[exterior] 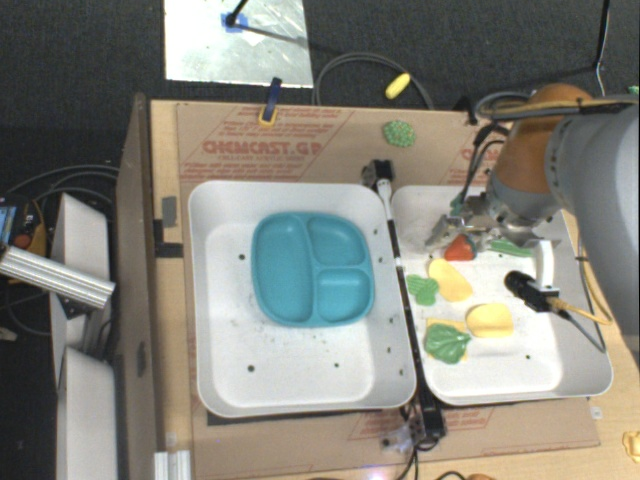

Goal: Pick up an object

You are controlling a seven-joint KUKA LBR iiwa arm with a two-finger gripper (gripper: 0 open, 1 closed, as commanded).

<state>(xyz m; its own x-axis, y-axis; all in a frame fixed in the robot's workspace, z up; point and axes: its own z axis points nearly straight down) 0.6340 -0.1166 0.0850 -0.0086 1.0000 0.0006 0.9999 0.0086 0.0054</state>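
Bench point(250, 146) topped with brown printed cardboard, two white bins side by side on it.

Left bin point(215, 268): takes up the bench's left-centre. One blue divided plate point(312, 270) lies flat near the bin's middle, slightly toward the far edge. It has three compartments, all bare. The bin floor around it is white with a few dark specks.

Far edge of the bench: a blue-and-yellow clamp point(270, 104) near the middle, and a small green round piece point(399, 133) lying on the cardboard further right, behind the gap between the bins.

Right bin point(520, 373): touches the left bin along a dark seam. It holds the loose objects, clustered in its left half.
- Small green piece point(422, 289) close to the bin's left wall.
- Yellow oblong piece point(451, 279) just beside it, touching or nearly so.
- Larger green leafy piece point(446, 342) toward the near edge.
- Pale yellow rounded piece point(489, 319) right of the leafy piece, near the bin's centre.
- Red object point(458, 250) at the far end of the cluster, just above the yellow oblong piece.

Gripper point(462, 236) is low over the far-left part of the right bin, directly at the red object. It looks in contact or almost, but I cannot tell which. I cannot tell if it is open or closed, as the tips are too blurred and crowded. No sign of the red object being lifted; it appears to sit on the bin floor.

Grey arm point(590, 168) with an orange band point(530, 158) comes in over the bin's far-right corner.
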